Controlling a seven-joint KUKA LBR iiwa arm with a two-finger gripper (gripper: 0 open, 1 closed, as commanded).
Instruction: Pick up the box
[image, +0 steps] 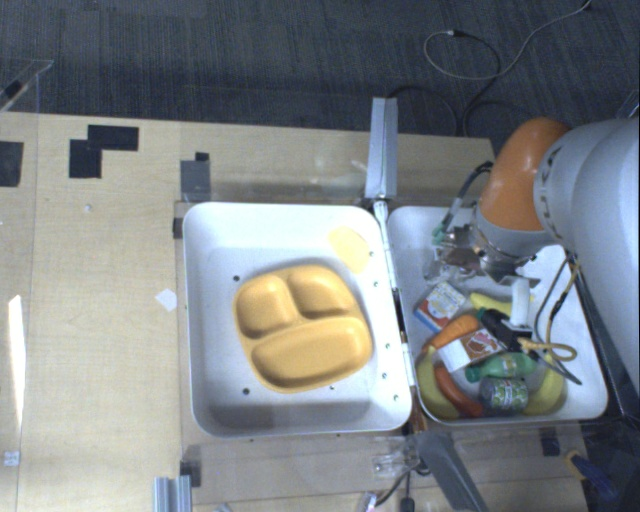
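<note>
The arm's claw (462, 262) hangs low over the far end of the right bin (592, 398), just above a small white and blue box (441, 303) lying against that bin's left wall, and I can't tell how the claw is set from up here. The risk, as I see it: the box is packed tight against a carrot (458, 329), a green can (506, 392) and bananas (545, 394), so the claw could snag a neighbour or just shove the box flat against the wall. The yellow tray (303, 326) in the left bin (205, 330) sits well apart.
</note>
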